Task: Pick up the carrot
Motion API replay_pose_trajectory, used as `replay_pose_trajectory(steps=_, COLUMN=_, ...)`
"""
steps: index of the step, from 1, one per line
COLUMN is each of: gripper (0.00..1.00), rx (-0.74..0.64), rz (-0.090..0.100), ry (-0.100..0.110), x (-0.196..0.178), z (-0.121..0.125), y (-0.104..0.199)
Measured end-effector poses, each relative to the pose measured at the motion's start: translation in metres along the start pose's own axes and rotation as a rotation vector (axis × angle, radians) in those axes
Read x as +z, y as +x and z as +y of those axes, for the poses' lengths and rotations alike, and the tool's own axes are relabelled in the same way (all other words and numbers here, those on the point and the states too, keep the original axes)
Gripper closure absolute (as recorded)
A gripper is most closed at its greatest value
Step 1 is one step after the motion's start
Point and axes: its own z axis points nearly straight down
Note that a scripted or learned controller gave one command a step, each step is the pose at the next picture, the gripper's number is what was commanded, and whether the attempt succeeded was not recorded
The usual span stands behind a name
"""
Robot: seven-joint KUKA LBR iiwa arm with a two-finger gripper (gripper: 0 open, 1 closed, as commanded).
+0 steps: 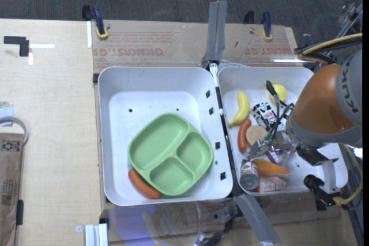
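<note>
The carrot (271, 167) is a short orange taper lying on its side near the front of the right bin (259, 70). My gripper (266, 145) hangs low in that bin, just behind the carrot and a little to its left, among clutter. The grey arm with its orange band (322, 108) reaches in from the right and hides part of the bin's right half. Nothing is visibly held.
Around the carrot lie a tin can (249, 178), a pink box (271, 184), a red sausage (244, 134), a banana (241, 108), a lemon (279, 91) and a black-and-white item (264, 113). The left bin (150, 74) holds a green divided plate (170, 154) and an orange sausage (143, 184).
</note>
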Motion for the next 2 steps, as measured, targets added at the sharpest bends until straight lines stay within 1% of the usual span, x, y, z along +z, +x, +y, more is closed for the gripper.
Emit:
replay_pose_trajectory(steps=1, gripper=1.0, rx=0.004, rz=-0.004, ry=-0.002, x=-0.0092, z=0.0014, y=-0.0025)
replay_pose_trajectory(steps=2, gripper=0.0, rx=0.004, rz=-0.004, ry=-0.002, x=-0.0092, z=0.0013, y=-0.0025)
